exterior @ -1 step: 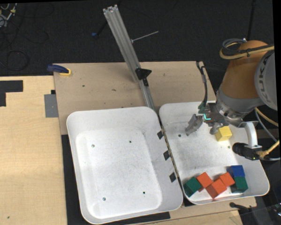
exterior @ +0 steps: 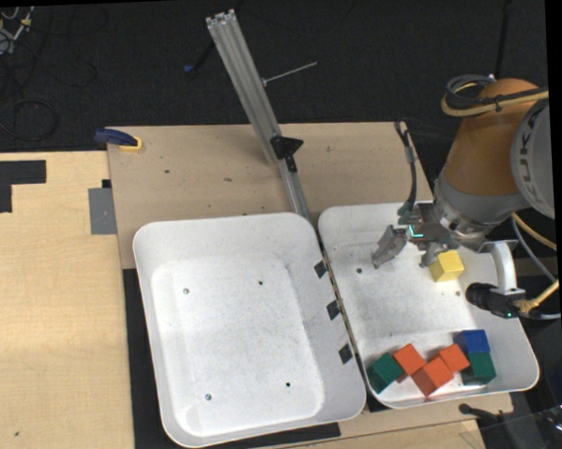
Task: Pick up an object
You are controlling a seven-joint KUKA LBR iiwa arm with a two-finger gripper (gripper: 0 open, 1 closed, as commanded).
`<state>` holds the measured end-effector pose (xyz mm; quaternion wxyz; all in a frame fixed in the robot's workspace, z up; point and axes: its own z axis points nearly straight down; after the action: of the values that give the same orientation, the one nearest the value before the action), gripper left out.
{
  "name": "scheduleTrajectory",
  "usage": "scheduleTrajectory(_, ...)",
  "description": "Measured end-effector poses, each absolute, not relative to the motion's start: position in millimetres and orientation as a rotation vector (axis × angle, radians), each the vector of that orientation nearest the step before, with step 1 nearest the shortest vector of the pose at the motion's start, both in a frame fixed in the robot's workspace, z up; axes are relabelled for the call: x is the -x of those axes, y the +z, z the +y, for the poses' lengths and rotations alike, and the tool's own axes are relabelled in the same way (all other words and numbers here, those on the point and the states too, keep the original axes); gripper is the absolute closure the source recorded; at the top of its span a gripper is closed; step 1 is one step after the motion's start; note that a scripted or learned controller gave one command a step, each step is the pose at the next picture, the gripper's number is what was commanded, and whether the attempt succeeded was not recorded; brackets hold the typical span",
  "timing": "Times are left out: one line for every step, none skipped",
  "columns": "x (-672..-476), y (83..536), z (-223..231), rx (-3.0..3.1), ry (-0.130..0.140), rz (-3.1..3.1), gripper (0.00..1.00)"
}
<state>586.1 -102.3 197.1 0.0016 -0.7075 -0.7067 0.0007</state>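
One yellow block (exterior: pixel 446 266) sits right at the gripper (exterior: pixel 439 254), up against the underside of the wrist from where I'm watching. It looks tucked between the dark fingers, but the arm's body covers most of that spot, so I cannot tell whether the fingers are wide, narrow, or clamped on the block, and I won't call it held. I also cannot tell whether the block rests on the floor of the right bin (exterior: pixel 379 303) or hangs just off it.

Out to the gripper's left, a grey piece (exterior: pixel 388 246) of the tool juts over the bin floor, tilted downward. Below the gripper, well apart from it, the other blocks crowd the bin's near corner: a green block (exterior: pixel 386 370), an orange block (exterior: pixel 409 359), a second orange block (exterior: pixel 435 377), a third orange block (exterior: pixel 453 359), a blue block (exterior: pixel 473 341), and a second green block (exterior: pixel 479 367) under the blue one. They lie touching or nearly touching one another.

Further left of the gripper, past the divider, lies the left bin (exterior: pixel 169 248). The arm (exterior: pixel 489 166) rises above and right of the gripper.
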Motion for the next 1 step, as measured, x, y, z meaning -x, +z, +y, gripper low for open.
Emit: scheduleTrajectory(-589.0, 133.7, -99.3, 2.217, 0.010, -2.214, 0.00)
